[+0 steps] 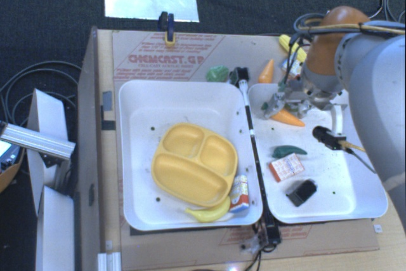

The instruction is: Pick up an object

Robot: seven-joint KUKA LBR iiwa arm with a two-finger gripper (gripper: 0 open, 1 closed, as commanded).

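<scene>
Gripper (277,105) low in right bin (361,200), at orange carrot (288,116); finger state impossible to tell, no confirmed hold.

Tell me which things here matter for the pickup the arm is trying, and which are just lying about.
In play: hand, low over the orange carrot in the right bin.

Lying about: green pepper, red and white packet, black block, yellow divided plate, banana, left bin.
</scene>
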